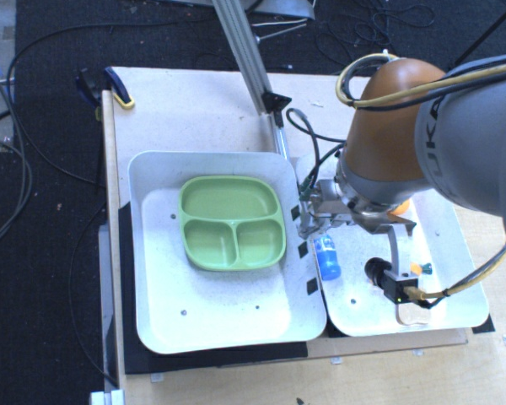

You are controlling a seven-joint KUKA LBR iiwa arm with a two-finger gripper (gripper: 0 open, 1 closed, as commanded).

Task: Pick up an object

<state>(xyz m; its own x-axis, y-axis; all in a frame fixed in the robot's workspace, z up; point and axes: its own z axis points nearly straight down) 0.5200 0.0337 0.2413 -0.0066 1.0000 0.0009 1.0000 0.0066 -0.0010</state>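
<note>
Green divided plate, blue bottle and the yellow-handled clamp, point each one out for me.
Green divided plate [233, 224]: camera view, on the ridge between its compartments.
Blue bottle [327, 258]: camera view, middle of its body.
Yellow-handled clamp [118, 90]: camera view, on its handle at the bench corner.

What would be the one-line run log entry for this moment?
arm: over right white bin | gripper: above blue plastic bottle, grasp unconfirmed | left white bin: green divided plastic plate
</note>
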